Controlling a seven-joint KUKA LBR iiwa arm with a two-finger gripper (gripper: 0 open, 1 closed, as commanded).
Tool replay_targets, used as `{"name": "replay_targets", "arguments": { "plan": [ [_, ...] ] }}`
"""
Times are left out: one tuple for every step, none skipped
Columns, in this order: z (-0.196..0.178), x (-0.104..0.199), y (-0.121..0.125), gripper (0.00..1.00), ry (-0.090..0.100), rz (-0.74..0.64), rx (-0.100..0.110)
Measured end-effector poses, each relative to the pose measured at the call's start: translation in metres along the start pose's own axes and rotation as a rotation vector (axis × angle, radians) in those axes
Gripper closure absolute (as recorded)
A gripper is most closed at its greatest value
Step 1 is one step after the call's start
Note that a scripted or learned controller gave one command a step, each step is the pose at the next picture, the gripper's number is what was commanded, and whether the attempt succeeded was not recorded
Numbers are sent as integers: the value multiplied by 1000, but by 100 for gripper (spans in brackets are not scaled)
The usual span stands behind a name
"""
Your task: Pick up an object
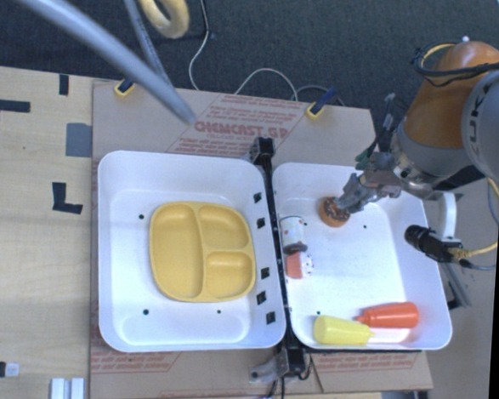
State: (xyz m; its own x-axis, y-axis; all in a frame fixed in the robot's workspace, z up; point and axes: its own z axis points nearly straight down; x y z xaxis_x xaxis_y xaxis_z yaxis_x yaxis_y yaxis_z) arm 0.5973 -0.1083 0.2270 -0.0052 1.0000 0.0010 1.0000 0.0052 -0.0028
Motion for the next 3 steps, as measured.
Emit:
{"name": "replay_targets", "arguments": {
  "plan": [
    [-9,54,-13,100,0,-1,-1],
    [-16,106,-21,100,0,-1,-1],
    [-1,154,-29,100,0,-1,1]
  ]
}}
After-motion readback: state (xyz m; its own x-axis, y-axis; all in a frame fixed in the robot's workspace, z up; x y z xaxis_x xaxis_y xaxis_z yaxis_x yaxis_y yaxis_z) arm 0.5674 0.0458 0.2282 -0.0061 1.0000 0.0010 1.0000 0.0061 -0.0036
